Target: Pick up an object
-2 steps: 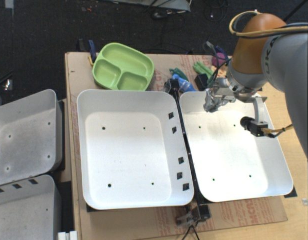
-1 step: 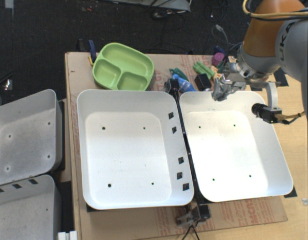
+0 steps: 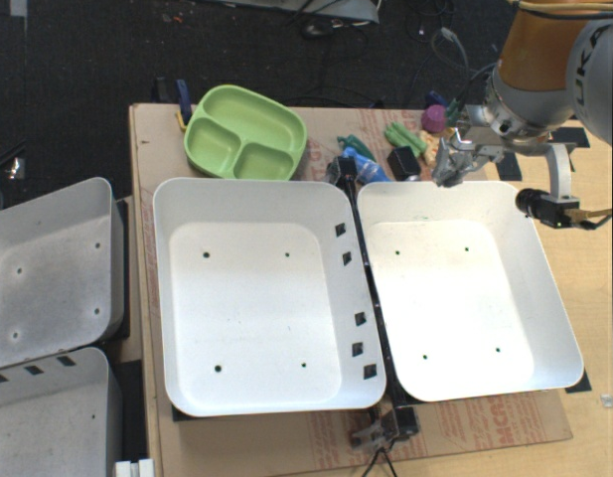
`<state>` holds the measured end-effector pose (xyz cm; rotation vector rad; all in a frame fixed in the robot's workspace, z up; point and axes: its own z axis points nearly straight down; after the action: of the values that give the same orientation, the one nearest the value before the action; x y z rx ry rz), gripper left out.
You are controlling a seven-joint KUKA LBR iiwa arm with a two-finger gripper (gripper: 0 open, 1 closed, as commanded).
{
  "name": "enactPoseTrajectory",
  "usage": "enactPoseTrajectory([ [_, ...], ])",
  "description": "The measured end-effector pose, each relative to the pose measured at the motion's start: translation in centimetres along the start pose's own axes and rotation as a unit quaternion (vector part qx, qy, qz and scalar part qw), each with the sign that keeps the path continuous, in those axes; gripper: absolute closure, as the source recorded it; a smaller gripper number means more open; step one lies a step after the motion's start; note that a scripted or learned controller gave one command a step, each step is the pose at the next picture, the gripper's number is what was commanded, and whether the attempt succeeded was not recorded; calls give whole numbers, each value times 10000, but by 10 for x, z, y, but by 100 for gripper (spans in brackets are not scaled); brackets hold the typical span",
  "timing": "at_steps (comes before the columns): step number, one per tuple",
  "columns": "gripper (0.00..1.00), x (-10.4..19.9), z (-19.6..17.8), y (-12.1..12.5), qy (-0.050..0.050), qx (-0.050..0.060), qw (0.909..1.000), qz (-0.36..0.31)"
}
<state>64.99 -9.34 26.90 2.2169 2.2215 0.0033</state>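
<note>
Nearest the camera lay the two shallow white bins, the left bin point(image 3: 177, 296) and the right bin point(image 3: 554, 306) side by side, their floors bare apart from small dark holes. Beyond them, on the bench past the bins' far rims, sat a green divided tray point(image 3: 244, 134) and, to its right, a small clutter of objects point(image 3: 385, 157) (blue, green, black and purple pieces, too jumbled to name singly). These were the only candidates for picking, and they lay outside both bins. Farthest right, the gripper point(image 3: 451, 172) hung just over the far rim of the right bin, near the edge of that clutter; whether its fingers were spread or pressed together could not be told, and nothing was visible between them. To do the step well, the arm would probably need to centre over a single piece standing apart from its neighbours, descend straight, and avoid catching the bin rim
</note>
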Motion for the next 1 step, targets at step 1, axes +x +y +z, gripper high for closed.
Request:
enactPoseTrajectory([
  [1, 100, 42, 13, -31, 7, 36, 10000, -15],
])
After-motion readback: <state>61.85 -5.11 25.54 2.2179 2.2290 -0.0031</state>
